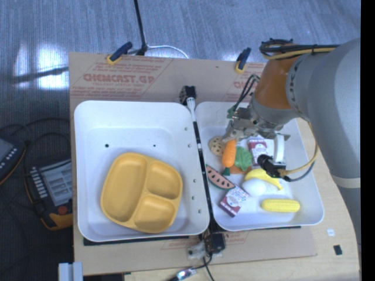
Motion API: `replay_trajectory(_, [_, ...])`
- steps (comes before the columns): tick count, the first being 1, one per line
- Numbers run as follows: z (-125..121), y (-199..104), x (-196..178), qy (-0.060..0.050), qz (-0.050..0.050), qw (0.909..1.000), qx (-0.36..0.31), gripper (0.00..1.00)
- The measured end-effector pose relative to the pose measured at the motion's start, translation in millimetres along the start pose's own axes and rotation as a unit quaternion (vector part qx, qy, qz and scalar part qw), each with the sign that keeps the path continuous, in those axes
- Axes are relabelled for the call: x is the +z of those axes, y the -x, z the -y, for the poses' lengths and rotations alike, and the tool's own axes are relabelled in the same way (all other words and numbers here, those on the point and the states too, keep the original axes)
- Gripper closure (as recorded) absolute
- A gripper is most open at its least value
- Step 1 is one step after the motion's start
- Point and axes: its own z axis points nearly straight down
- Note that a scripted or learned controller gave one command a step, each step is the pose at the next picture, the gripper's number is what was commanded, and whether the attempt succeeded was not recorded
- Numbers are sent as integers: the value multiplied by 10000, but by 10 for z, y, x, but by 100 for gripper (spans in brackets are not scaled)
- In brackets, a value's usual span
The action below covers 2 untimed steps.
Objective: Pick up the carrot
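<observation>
One carrot (229,153), orange with a green top, lies in the right bin (310,206) near its left-centre, long axis roughly up-down in the camera view. Just left of it a round cracker-like cookie (216,145); below-left a watermelon slice (219,178) on the divider side; green leafy bit (242,160) touching its right side. Further out: banana (265,178), white egg (255,187), corn cob (280,205), red-white packet (233,202), another red-white packet (258,146) up by the arm. Gripper (240,124) sits right above the carrot's upper end, close to it; jaws hidden under the wrist, cannot tell if released or clenched, carrot not visibly between them. Left bin (88,133) holds a yellow divided plate (142,191). Table (88,75) is brown board under both bins. Likely step: closing in on the grasp. To do it well, straddle the carrot across its narrow width at mid-body, clear of cookie and greens, descend straight, close, lift slowly
</observation>
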Motion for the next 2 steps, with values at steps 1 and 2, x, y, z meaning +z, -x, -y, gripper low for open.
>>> replay_trajectory(1, [-109,-968,-762,-149,52,9909,1340,100])
replay_trajectory(2, [-101,-942,-745,-165,68,9906,1353,0])
